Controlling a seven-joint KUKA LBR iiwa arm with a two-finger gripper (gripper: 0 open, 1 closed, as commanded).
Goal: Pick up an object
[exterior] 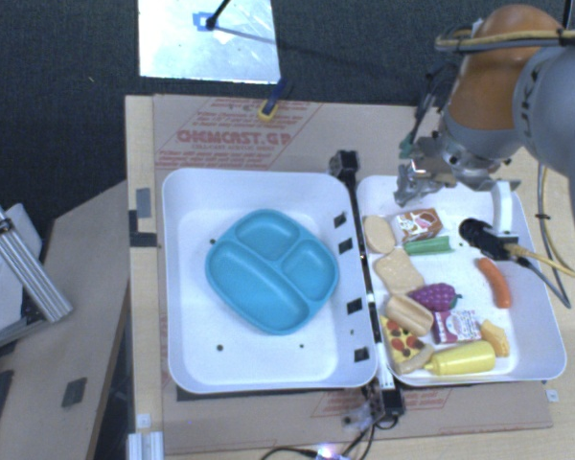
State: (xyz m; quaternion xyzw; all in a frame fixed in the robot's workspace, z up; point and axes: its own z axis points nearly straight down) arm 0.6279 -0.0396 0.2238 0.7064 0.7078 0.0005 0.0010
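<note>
My gripper (409, 188) hangs over the far left corner of the right bin (546, 338), just above a red and white packet (419, 225); I see nothing held in it. Beside the packet lie a pale oval bun (378, 233) and a green stick (428, 246). Nearer the front are a bread slice (400, 270), purple grapes (437, 296), a hot dog bun (409, 314), a pizza slice (403, 339), a small red packet (455, 326) and a yellow bottle (459, 358). An orange sausage (494, 282) lies at the right.
The left bin (187, 348) holds a blue divided plate (271, 269). A black divider (357, 257) runs between the two bins. A shiny metal sheet (209, 27) lies beyond the bench at the back.
</note>
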